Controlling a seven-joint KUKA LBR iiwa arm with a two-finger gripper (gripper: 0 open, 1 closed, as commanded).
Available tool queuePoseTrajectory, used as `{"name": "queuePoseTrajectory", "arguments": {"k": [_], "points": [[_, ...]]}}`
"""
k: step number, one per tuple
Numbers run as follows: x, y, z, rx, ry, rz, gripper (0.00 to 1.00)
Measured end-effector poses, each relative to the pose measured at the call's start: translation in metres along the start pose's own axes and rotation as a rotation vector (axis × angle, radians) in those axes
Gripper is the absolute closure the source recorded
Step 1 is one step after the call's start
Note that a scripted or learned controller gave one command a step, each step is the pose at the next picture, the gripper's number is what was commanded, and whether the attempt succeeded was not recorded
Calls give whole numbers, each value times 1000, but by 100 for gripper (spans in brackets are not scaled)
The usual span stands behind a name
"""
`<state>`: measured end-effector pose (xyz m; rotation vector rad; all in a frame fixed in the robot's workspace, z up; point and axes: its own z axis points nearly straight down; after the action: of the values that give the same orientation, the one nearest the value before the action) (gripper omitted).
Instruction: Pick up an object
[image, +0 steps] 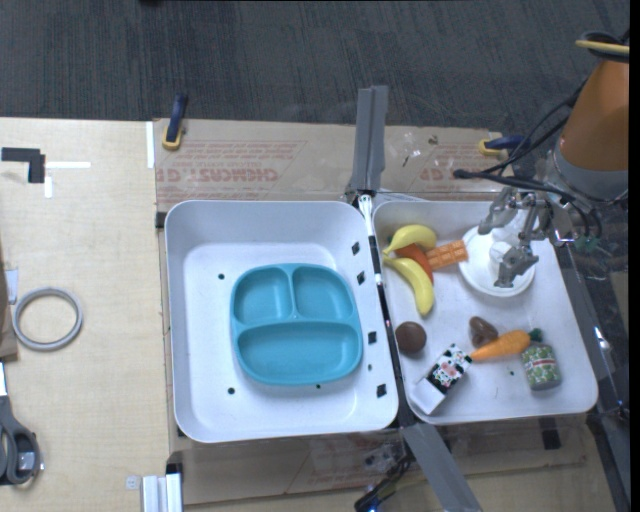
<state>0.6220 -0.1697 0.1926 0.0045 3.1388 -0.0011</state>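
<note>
One white bowl (497, 272) sits directly beneath the tool (515, 262), whose finger state I cannot tell.

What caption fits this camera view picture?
Gripper hovers over a white bowl beside bananas; blue tray sits in the other bin.

Grey metal arm with orange band (600, 100) reaching in from the right, wrist bent downward, two-finger metal hand (515, 262) pointing down, low
</note>
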Motion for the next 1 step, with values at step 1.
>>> {"name": "queuePoseTrajectory", "arguments": {"k": [1], "points": [[7, 61, 100, -1, 0, -211, 0]]}}
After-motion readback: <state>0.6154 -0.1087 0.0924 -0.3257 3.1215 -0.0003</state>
